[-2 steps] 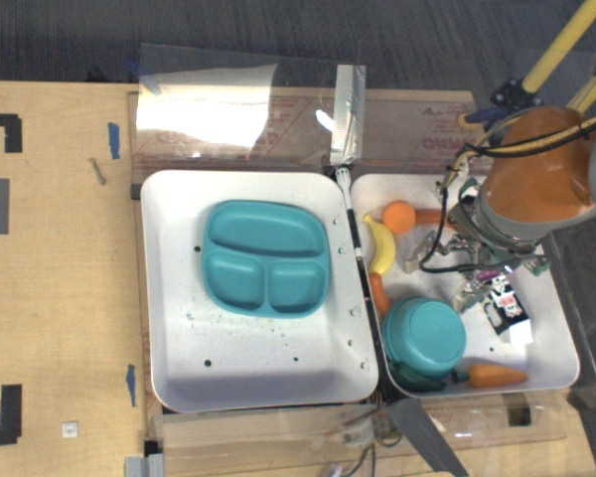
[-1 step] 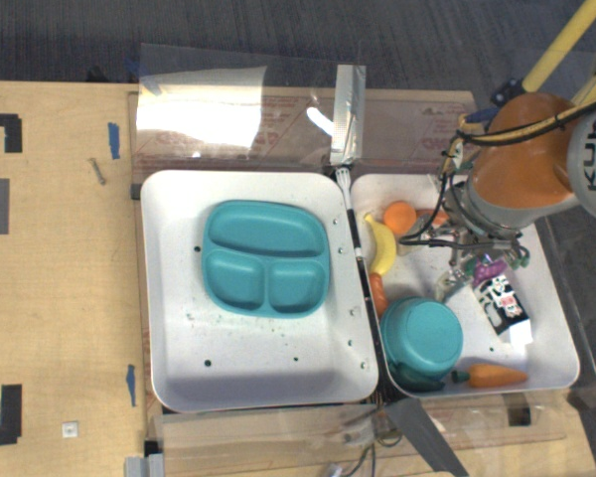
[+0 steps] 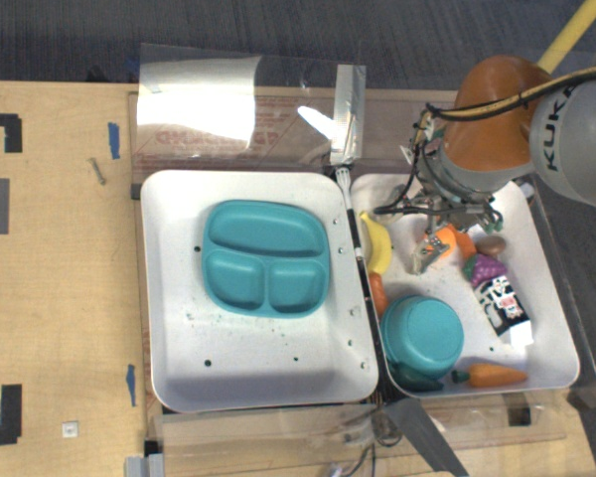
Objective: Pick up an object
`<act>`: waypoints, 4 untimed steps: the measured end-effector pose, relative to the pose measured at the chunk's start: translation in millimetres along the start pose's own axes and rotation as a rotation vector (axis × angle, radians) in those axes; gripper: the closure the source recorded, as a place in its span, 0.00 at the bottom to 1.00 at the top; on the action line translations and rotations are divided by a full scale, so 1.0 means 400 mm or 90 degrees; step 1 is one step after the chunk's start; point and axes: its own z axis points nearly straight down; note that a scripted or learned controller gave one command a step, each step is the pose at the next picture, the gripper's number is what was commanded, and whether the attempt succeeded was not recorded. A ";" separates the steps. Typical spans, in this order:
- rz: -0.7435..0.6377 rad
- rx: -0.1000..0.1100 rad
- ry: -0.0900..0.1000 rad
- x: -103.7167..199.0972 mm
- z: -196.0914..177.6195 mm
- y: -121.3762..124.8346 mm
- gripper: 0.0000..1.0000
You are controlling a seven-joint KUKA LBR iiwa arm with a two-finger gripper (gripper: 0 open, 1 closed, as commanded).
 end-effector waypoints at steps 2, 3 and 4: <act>-0.014 0.001 -0.002 0.053 0.000 -0.101 0.00; -0.012 0.004 -0.011 0.042 -0.037 -0.103 1.00; 0.012 0.006 -0.010 -0.020 -0.363 -0.012 1.00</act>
